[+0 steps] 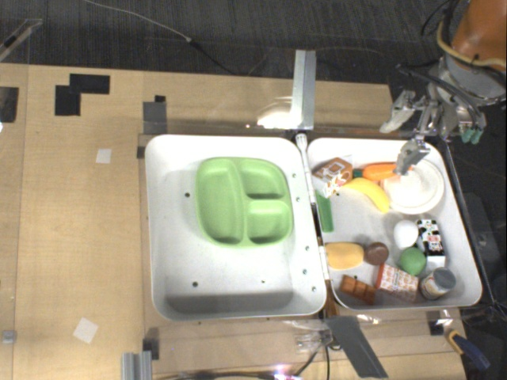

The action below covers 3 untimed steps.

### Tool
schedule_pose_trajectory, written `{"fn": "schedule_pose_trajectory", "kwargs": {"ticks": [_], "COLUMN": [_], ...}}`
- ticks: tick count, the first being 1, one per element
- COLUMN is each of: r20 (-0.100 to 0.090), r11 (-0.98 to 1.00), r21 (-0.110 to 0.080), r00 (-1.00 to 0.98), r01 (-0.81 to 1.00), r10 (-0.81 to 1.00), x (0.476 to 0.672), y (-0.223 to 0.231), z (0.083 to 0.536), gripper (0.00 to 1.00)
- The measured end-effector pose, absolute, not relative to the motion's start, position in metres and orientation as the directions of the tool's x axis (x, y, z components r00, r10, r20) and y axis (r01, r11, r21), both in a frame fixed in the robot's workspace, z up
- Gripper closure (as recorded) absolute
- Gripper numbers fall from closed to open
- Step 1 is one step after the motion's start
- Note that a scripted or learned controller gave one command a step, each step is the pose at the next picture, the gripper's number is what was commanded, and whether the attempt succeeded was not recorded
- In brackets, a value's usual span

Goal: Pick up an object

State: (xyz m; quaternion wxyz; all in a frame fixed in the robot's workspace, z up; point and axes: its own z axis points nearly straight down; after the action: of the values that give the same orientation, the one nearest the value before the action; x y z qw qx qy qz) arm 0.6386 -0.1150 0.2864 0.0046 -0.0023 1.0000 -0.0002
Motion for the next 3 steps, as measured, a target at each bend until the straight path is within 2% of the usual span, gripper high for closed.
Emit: {"fn": "schedule_pose_trajectory", "kwargs": {"ticks": [1,2,3], "r20": [-0.002,-0.015,-0.007], "r11": [0.999,0.999,0.994], "r21": [0.0,-0.001,0.0], "r00": [-0.999,-0.998,-0.994], "r01": [-0.032,0.054,0.106], "r10": [-0.032,0.054,0.106], "x": [0.54,0.571,0.641], "y": [-0.118,-0.128,-0.148], "z": [0.205,0.099,0.088], "gripper": [0.0,0.0,0.0]}}
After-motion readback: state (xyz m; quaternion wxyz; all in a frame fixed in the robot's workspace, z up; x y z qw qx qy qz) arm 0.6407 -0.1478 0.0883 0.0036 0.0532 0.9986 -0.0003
